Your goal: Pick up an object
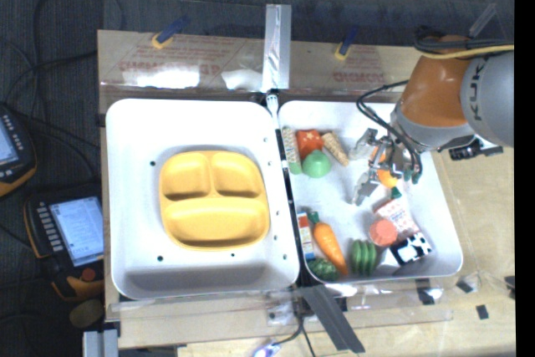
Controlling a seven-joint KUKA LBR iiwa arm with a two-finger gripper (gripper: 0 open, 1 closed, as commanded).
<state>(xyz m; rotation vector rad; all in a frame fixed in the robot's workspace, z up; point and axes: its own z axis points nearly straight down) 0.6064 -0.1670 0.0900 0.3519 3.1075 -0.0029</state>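
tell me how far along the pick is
Done: the gripper is inside the right bin, low among the toys. In hand: nothing visibly between its fingers. Left: grasp and lift something, perhaps the orange piece beside it; the carrot lies untouched.

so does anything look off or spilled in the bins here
Nothing spilled or damaged. The toys lie jumbled in the right bin, the carrot slanted. The yellow tray sits slightly askew in the left bin.
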